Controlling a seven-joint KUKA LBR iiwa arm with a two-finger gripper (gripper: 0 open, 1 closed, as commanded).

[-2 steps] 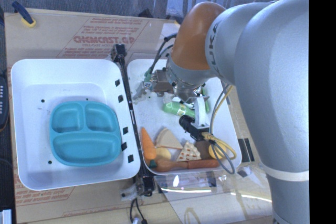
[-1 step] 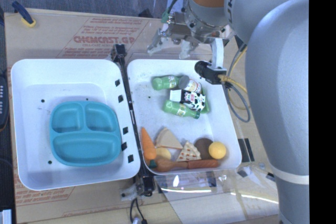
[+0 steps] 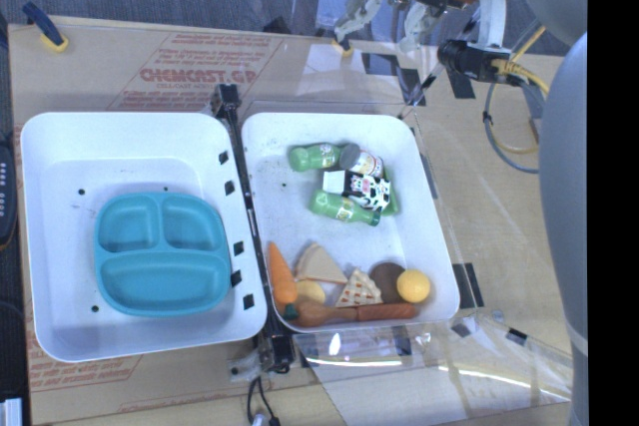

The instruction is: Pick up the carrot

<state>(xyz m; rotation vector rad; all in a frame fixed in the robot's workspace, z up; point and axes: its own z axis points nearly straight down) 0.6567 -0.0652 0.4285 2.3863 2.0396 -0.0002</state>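
Observation:
The orange carrot [image 3: 282,275] lies in the right bin [image 3: 424,205], against its left wall near the front corner, with its tip pointing away from me. It touches a pale bread slice [image 3: 321,264] on its right. My gripper [image 3: 382,28] hangs high above the bench behind the right bin's far edge, well away from the carrot. Its two pale fingers [image 3: 351,19] are spread, open, with nothing between them.
Also in the right bin are two green bottles [image 3: 316,156], a cow-patterned carton [image 3: 364,188], a pizza wedge [image 3: 359,289], a brown round piece [image 3: 384,274], a yellow lemon [image 3: 413,286] and a reddish sausage [image 3: 349,313]. The left bin [image 3: 60,155] holds a blue divided plate [image 3: 162,252].

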